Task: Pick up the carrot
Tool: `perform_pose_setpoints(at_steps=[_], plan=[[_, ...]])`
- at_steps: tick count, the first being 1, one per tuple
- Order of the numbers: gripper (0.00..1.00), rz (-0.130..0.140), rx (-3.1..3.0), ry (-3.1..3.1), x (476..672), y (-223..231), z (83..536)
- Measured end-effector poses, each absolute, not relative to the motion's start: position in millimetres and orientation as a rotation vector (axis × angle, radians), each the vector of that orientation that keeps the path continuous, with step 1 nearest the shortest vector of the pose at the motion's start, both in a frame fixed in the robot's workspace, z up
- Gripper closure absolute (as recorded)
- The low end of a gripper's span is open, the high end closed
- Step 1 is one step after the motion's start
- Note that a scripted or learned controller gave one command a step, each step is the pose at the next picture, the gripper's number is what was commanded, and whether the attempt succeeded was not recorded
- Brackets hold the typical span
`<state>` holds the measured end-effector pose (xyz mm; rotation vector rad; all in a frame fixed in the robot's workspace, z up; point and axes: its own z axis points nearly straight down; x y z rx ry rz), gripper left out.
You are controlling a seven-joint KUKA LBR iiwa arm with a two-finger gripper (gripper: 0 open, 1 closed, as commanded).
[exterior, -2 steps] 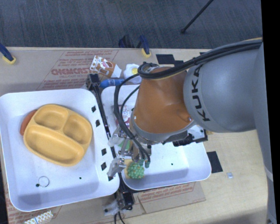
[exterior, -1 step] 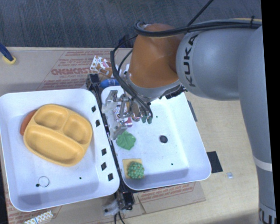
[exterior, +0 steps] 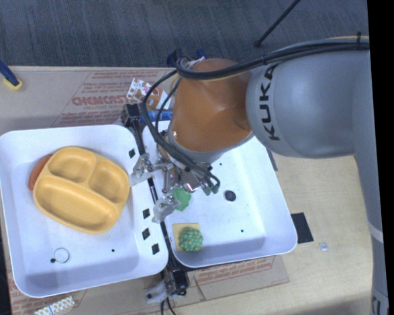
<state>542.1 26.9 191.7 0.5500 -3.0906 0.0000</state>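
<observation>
The arm point(exterior: 300, 99) reaches in from the right of the frame, its orange band point(exterior: 204, 109) hanging over the upper left part of the right bin point(exterior: 268, 209). Below the band sits the gripper point(exterior: 176, 194), low over the right bin's left side, just beside the wall where the two bins meet. A small green piece point(exterior: 182, 199) lies right at the gripper's tip, touching it or just under it. Whether the gripper is open, closed or clamped on that piece, I cannot tell from up here, as the metalwork and cables crowd the spot.

Now the carrot point(exterior: 36, 173): it is well apart from the gripper, over in the left bin point(exterior: 23, 266), in the left middle of the frame. It is tucked against the upper left rim of the yellow divided plate point(exterior: 81, 188), and the plate covers most of it. The whole plate and the bin walls lie between carrot and gripper. Only an orange sliver peeks out, curving along the plate's edge from upper right down to lower left. That hints at a slanting long axis, though which end is the tip cannot be told.

Also in the right bin, a bumpy green ball point(exterior: 190, 239) sits on a yellow square point(exterior: 186, 227) near the lower wall, and a small dark spot point(exterior: 230, 196) lies to the right of the gripper.
</observation>
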Motion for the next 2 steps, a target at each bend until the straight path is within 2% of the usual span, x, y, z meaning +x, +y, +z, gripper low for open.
perform_pose_setpoints(at_steps=[1,2], plan=[[0.0,0.0,1.111,-2.935,510.7,36,192],[1.0,0.001,1.111,-2.936,511.7,36,202]])
